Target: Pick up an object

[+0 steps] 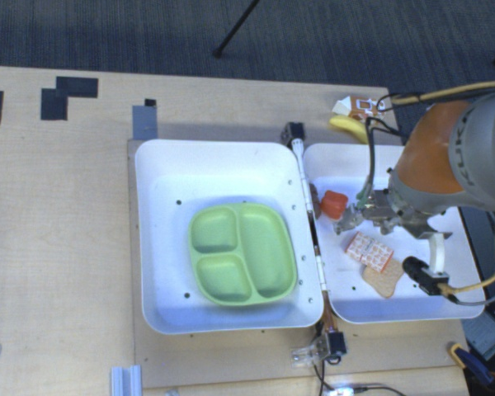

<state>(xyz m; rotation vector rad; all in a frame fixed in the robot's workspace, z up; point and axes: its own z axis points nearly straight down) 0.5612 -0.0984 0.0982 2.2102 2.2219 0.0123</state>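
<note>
The bench (58,246) carries two shallow white bins side by side. The left bin (161,180) holds a green divided plate (242,254) with three compartments; it lies flat, well to the left of the jaws. A dark clamp (294,130) sits at the far end of the wall shared by both bins.

In the right bin (338,304), an orange-red block (334,204) lies near the shared wall, just left of the jaws and slightly farther from the camera. The gripper (355,219) hangs over the right bin, pointing left. Its jaws stand slightly apart, with nothing visible between them. Just below the jaws, toward the near side of the bin, lies a checked red and white pack (370,252). It touches a tan, toast-like piece (384,280) that lies nearer to the bin's front wall.

The grey arm (478,151), with its orange band (429,151), reaches in from the right, above the right bin. Beyond the bin's far wall, behind the jaws, a yellow banana (348,124) rests on the bench beside a small orange and white item (361,106).
</note>
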